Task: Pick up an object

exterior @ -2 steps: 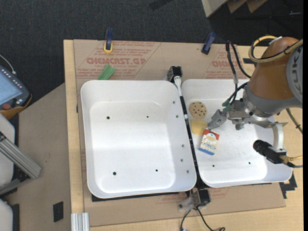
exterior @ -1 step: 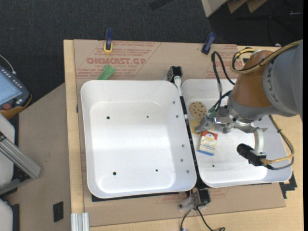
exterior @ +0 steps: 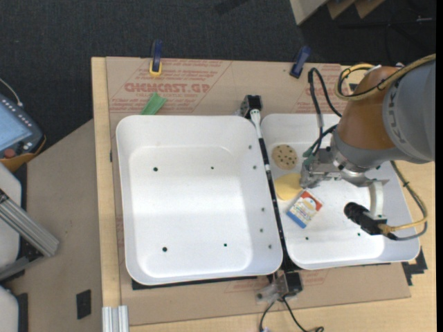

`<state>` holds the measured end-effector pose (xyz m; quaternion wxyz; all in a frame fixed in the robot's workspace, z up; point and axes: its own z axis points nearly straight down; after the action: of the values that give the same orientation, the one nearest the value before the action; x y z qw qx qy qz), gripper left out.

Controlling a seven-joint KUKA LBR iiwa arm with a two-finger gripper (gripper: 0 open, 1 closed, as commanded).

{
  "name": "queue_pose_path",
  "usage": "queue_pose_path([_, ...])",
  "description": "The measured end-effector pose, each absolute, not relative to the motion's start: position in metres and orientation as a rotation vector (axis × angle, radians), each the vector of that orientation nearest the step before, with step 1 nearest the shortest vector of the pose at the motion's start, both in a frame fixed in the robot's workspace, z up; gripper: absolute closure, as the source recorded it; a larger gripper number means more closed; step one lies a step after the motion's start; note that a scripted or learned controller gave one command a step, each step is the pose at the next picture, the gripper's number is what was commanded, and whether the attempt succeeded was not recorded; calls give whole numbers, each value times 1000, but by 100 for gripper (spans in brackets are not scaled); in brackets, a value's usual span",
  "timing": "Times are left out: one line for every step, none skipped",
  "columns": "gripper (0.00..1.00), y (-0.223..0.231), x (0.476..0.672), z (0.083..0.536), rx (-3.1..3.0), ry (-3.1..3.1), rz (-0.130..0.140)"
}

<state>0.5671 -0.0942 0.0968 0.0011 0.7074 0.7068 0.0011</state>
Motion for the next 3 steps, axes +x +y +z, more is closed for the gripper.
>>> queue_pose_path([100,-26,597,191,2206,2226,16])
queue_pose_path([100,-29,536,214,2226,2223,-3])
queue_pose_path([100,-76,491,233,2230,2217,-3])
